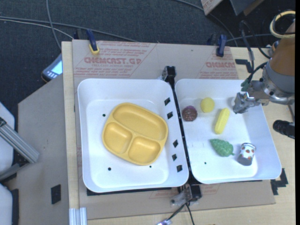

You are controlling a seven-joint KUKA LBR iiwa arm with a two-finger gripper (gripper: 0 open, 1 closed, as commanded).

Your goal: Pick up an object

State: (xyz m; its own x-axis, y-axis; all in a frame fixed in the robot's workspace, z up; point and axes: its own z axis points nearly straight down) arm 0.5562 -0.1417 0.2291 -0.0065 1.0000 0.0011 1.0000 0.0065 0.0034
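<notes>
Corn, yellow and a bit tilted, lies in the right bin, near the middle. From it, a yellow ball sits at ten o'clock, a dark red ball at nine, a green leafy toy at six, and a small white and red toy at four. My gripper hangs just beside the corn at two o'clock. I cannot tell if it is open or closed. A yellow tray lies in the left bin.
</notes>
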